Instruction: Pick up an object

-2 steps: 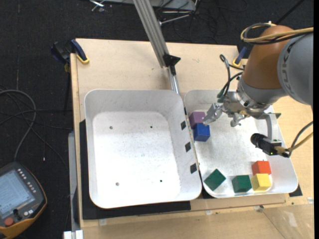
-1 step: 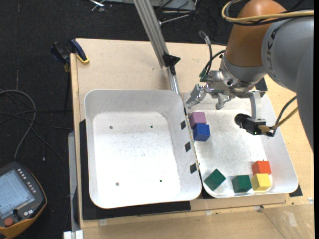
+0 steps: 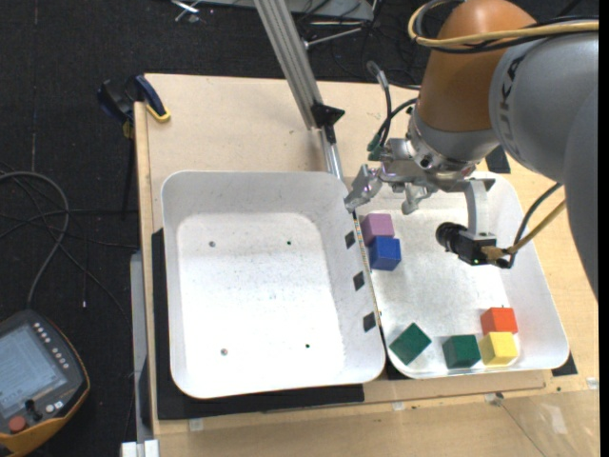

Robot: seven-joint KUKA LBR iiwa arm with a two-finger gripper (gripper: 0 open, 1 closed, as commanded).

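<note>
Jaws above matte purple cube (image 3: 378, 225), blue cube (image 3: 384, 252).

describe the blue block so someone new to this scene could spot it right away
Look in the right-hand white bin, near its upper left by the divide between the bins. The small blue cube sits there, touching a purple cube just behind it; it is the only blue block.

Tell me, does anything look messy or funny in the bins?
Nothing looks spilled or broken. One dark green block sits turned at an angle, unlike the other green block nearby. The purple block and blue block are snug against each other by the right bin's edge.
</note>
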